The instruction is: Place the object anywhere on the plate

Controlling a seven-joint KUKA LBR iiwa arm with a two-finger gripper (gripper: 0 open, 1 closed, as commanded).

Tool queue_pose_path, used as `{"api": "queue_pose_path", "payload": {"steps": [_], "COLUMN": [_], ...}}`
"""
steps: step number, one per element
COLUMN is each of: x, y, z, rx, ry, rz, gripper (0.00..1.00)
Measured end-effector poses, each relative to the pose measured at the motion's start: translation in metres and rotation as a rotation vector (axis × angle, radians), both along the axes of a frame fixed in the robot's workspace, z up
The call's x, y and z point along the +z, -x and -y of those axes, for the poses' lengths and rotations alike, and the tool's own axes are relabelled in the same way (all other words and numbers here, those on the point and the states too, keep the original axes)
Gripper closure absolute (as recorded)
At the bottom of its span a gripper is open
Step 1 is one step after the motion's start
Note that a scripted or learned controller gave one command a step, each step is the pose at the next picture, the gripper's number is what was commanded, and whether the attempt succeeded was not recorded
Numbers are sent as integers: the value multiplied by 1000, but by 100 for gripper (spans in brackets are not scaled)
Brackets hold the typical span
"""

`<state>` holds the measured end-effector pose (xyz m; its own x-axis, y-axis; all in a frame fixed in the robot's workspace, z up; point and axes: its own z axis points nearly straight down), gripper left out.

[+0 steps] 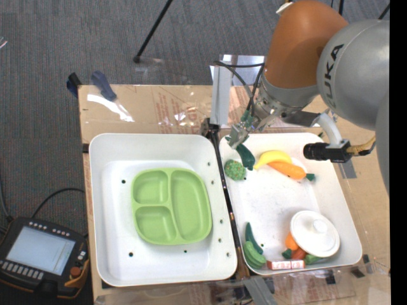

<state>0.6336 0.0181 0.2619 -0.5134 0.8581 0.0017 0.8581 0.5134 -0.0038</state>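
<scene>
From my overhead camera view, the green divided plate [172,206] lies flat in the left bin [102,170], all three compartments bare, so I judge the placing not yet done. The gripper [241,134] hangs over the right bin [343,202] at about eleven o'clock of it, near the rim where the bins meet; whether it is open or closed I cannot tell from this angle. Just below it lie a dark green vegetable [246,157] and a broccoli floret [234,169], either likely the target, I'd guess. A banana [272,157] touches a carrot [287,169] near one o'clock. At five o'clock a white lidded pot [315,232] sits among crowded toy food. The arm [356,62] reads "KUKA", partly cut off; the red label [284,265] is illegible.
</scene>
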Motion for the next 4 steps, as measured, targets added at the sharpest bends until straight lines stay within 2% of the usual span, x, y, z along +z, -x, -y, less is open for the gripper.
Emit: {"api": "queue_pose_path", "payload": {"steps": [1,2,3,4], "x": [-33,48,24,27], "y": [50,145,108,108], "z": [-76,-73,-130,-129], "rx": [79,182,131,130], "ry": [-1,-2,1,0], "rz": [-1,7,-5,0], "gripper": [100,100,100,0]}}
